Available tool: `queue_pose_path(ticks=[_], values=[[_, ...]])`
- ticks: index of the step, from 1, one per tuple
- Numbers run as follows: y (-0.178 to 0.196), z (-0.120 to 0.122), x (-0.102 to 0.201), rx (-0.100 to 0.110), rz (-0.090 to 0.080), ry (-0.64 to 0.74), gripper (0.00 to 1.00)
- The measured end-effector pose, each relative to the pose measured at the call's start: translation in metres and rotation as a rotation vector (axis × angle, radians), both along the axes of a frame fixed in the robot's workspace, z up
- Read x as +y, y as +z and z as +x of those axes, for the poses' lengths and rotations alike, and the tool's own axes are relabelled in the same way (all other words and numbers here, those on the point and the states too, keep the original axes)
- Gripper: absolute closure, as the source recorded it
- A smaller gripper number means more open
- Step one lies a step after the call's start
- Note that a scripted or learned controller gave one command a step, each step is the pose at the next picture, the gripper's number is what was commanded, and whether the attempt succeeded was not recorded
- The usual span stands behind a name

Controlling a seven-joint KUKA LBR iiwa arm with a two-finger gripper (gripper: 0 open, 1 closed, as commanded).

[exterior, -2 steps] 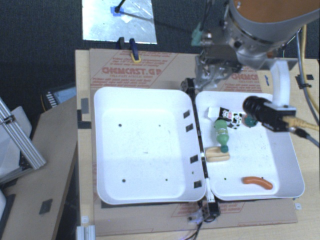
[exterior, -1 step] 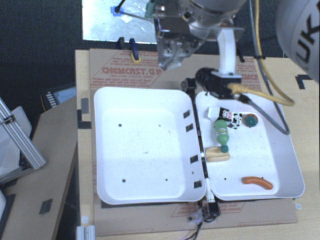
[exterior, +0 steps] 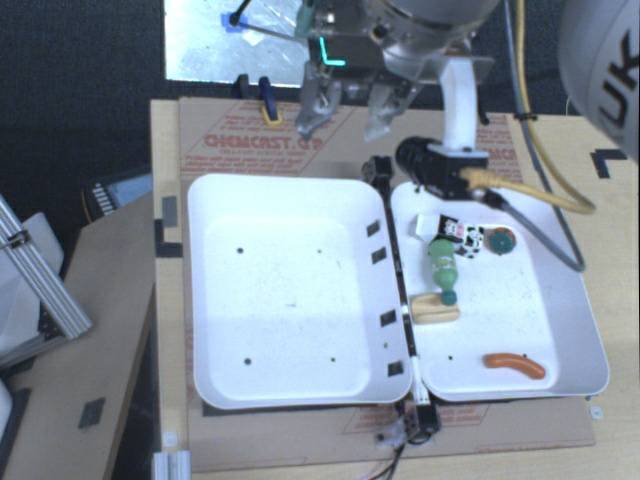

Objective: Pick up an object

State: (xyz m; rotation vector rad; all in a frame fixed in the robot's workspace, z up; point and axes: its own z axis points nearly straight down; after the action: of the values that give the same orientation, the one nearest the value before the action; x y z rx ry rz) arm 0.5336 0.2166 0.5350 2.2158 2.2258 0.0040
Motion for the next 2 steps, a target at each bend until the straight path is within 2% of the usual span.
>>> queue_pose_path(ticks=[1, 2], values=[[-0.0014, 0.0632, 0.0180, 0.000, -0.001, -0.004, 0.00], [0.0000, 0.0614, 0.0174, 0.000, 0.000, -0.004, 0.00]])
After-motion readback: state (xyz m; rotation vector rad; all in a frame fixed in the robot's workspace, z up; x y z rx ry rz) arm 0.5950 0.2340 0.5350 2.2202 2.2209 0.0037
